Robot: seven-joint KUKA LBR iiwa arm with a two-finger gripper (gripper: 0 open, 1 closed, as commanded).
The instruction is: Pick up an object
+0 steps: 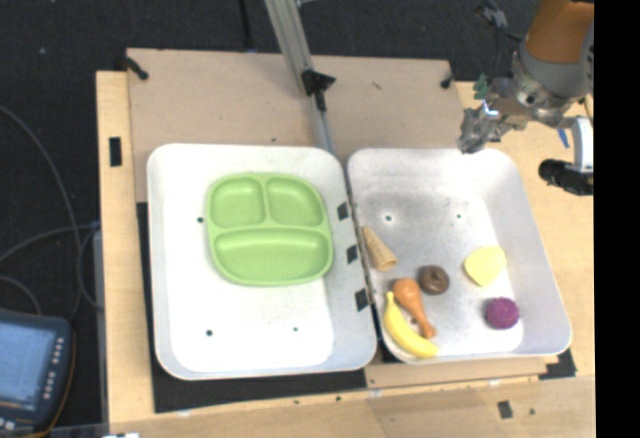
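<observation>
My gripper (pixel 478 134), hovering at the right bin's (pixel 455 191) 1 o'clock rim, grip state indiscernible; 6 toy foods clustered toward 6 o'clock, banana (pixel 408 334) nearest the wall, awaiting approach

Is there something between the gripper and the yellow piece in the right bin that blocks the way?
Nothing visible does. The gripper is above the far rim of the right bin, and bare bin floor lies between it and the yellow piece. The donut and purple ball lie off that path.
</observation>
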